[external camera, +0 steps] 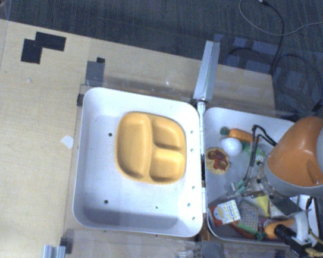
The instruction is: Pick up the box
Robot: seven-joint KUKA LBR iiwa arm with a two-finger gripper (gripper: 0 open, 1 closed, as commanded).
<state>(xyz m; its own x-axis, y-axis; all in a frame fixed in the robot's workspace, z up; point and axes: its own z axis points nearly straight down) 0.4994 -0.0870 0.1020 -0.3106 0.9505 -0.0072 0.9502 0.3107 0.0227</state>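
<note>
One hand hangs just above the box, its grip seemingly unreadable here

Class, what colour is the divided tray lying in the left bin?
Yellow-orange. The divided tray shows best in the camera view, inside the white left bin.

1. My own arm covers the middle and right side of the right bin, and the picture's right edge cuts it off.
2. My gripper is a dark tangle under the wrist; I cannot tell how it stands.
3. The box near that bin's front edge is too small to read.
4. The pile beside it blurs together.
</note>
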